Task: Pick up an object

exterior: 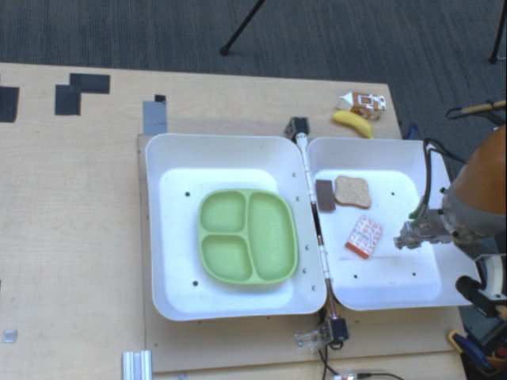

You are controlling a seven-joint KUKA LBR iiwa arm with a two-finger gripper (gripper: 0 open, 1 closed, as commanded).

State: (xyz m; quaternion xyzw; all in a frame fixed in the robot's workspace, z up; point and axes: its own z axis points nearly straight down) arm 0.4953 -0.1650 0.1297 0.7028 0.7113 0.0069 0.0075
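In the right bin (380,283) lie a slice of toast (352,191), a dark brown block (324,195) by the bin's left wall, and a red-and-white checked packet (364,237). My gripper (408,237) hangs over the right part of this bin, to the right of the packet and apart from it. Nothing shows between its tips. The arm with its orange band (483,180) comes in from the right edge.
The left bin (170,212) holds a green three-section plate (247,237). Behind the right bin, on the bench, lie a yellow banana (352,123) and a small carton (364,101). Cables and a clamp sit at the bins' front seam (325,335).
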